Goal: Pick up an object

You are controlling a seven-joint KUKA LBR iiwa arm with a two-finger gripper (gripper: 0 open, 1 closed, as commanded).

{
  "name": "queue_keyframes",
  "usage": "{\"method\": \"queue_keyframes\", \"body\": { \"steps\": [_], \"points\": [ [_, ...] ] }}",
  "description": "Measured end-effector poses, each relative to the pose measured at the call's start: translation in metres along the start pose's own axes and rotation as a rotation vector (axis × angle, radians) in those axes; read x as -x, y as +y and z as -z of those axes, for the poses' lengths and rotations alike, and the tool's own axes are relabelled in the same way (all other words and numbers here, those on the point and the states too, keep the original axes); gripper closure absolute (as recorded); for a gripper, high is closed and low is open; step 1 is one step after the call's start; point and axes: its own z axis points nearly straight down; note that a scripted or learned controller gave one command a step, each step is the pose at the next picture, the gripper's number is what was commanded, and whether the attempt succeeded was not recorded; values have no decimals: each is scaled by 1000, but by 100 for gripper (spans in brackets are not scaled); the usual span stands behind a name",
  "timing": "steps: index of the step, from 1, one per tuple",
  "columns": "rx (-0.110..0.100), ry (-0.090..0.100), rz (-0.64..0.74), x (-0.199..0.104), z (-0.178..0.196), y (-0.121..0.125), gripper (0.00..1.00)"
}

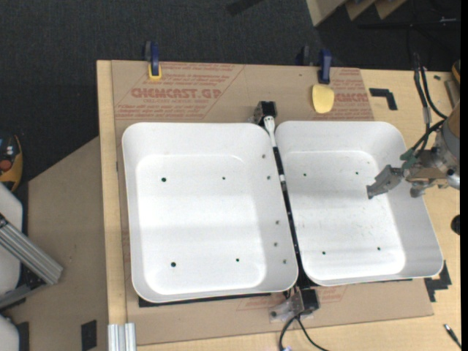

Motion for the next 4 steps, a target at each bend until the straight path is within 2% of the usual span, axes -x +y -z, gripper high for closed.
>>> {"method": "queue_keyframes", "body": {
  "steps": [1, 2, 3, 4],
  "points": [
    [3, -1, 1, 0, 11, 1, 100],
    [18, -3, 7, -36, 132, 26, 100],
    [-5, 3, 8, -105, 62, 68, 100],
    [-2, 1, 1, -109, 68, 55, 100]
  ]
}}
